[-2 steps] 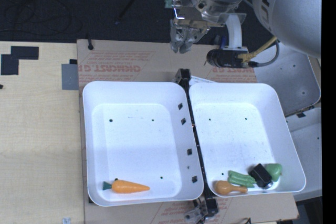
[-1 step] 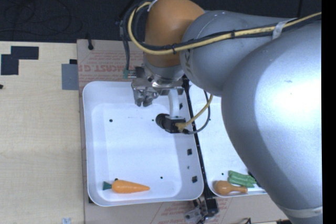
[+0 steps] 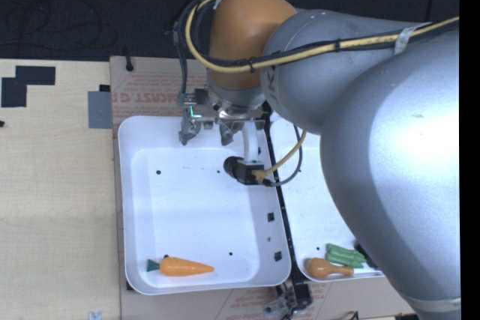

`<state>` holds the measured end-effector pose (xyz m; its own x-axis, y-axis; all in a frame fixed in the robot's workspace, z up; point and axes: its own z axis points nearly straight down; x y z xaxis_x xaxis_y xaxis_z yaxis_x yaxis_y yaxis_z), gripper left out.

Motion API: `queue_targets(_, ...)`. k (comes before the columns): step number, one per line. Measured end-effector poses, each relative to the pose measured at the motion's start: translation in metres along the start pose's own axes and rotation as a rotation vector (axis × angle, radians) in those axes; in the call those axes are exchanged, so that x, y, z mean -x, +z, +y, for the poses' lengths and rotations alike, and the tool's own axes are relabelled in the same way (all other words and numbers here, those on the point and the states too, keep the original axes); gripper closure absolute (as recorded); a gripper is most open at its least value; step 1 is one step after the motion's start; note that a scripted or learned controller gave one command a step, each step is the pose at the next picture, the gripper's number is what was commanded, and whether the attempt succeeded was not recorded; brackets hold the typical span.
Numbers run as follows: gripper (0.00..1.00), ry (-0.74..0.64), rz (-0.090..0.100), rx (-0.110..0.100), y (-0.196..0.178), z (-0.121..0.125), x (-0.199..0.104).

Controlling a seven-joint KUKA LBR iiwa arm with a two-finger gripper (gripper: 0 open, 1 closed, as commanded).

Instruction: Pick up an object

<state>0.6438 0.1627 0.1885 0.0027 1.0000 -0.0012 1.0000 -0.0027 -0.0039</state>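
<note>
Pale wooden tabletop (image 3: 52,183) fills the left side of the view, with dark floor and loose cables beyond its far edge. Two shallow white bins sit side by side on a sheet of cardboard (image 3: 150,86). The left bin (image 3: 135,221) holds a carrot (image 3: 184,266), orange with a small green top, lying flat along the near wall with its tip pointing right. The right bin (image 3: 300,206) is mostly covered by the arm (image 3: 390,131); at its near edge lie a green pod (image 3: 345,255) and a tan pear-like piece (image 3: 326,268), touching or nearly so. The grey arm reaches in from the right, its orange band (image 3: 244,26) above the wrist, and a yellow cable (image 3: 337,45) runs along it. The pincer (image 3: 210,131) hangs over the far rim of the left bin, its two fingers apart with nothing between them. The carrot lies well apart from the pincer, at the opposite, near end of the same bin and slightly to the left. A dark cylindrical part (image 3: 241,170) hangs below the wrist by the divide between the bins.
</note>
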Motion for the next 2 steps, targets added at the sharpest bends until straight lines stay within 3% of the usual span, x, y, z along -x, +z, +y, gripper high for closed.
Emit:
queue_targets(1,0.0,-0.005,0.0,-0.003,0.108,-0.002,-0.038)
queue_targets(2,0.0,-0.006,0.005,0.01,0.005,0.001,-0.073)
